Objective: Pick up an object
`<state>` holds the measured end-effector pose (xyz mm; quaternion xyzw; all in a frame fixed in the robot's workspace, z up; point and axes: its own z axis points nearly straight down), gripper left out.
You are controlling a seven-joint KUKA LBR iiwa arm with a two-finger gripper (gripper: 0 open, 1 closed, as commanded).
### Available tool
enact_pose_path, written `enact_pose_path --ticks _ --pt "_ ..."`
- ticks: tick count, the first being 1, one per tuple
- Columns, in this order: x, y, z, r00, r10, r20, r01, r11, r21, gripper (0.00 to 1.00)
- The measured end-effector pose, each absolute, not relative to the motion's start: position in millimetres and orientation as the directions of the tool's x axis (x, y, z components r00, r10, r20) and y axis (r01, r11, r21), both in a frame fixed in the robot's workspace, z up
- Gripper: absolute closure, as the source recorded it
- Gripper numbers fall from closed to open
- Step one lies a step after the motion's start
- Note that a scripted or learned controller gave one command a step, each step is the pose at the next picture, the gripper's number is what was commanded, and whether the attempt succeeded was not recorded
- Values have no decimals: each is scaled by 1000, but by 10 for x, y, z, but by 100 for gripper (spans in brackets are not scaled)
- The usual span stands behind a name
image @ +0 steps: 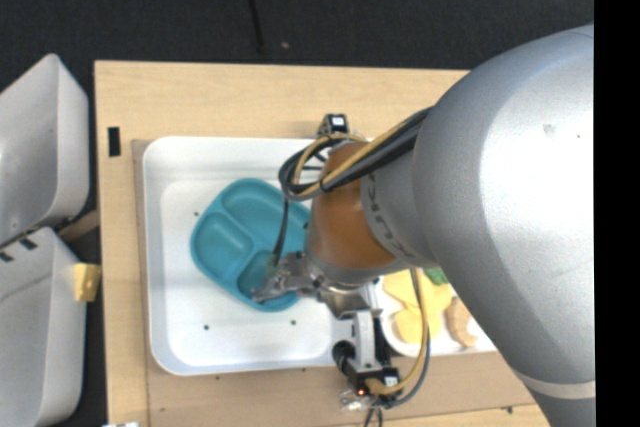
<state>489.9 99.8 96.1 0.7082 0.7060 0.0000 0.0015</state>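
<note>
At the left edge of the bench, a small dark rectangular mark sits on the pale wood just beside the left bin, and off the bench on that side stand white moulded shapes with a small yellow piece against the lower one. Moving right, the left bin lies shallow and white on the bench, its floor dotted with a few dark specks. A teal compartment tray rests on that floor, nearer the bin's right wall than its left, tilted so that its long side runs from the upper left toward the lower right. The gripper is down at the tray's lower right corner, with metal fingers touching or just over the teal rim; whether they are spread or closed on the rim cannot be told from this angle. Above it comes the orange band, looped by black and yellow cables. Farther right, the grey arm covers most of the right bin, where pale yellow objects and a bit of green peek out by the near edge.
</note>
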Motion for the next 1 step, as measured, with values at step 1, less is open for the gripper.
enact_pose_path --ticks 1 --pt "5954 523 2127 0 1000 -3 1000 0 20 0"
